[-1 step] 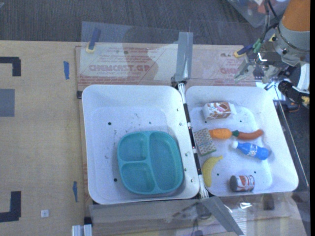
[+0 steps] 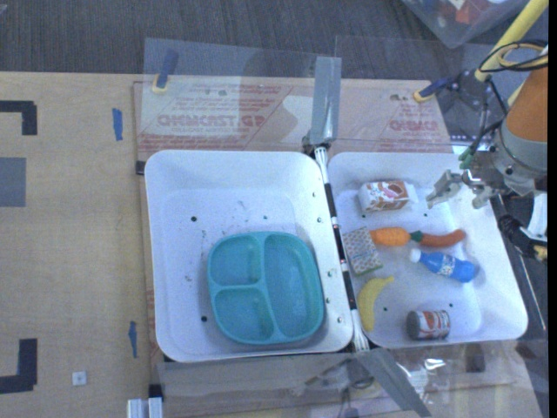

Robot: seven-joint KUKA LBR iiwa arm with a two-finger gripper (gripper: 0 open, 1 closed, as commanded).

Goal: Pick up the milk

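The milk [image 2: 385,196] is a small white carton with a red-brown print, lying on its side at the back of the right bin [image 2: 505,307]. My gripper [image 2: 458,193] hangs over the back right part of that bin, to the right of the carton and apart from it. Its two fingers [image 2: 438,192] stand spread, open, with nothing between them. The grey arm with its orange band [image 2: 529,116] comes in from the right edge.
In the right bin lie a carrot [image 2: 389,237], a red pepper [image 2: 446,237], a blue and white bottle [image 2: 446,266], a banana [image 2: 372,299], a can [image 2: 428,324] and a patterned square [image 2: 360,251]. A teal divided plate [image 2: 265,287] sits in the left bin [image 2: 174,233].
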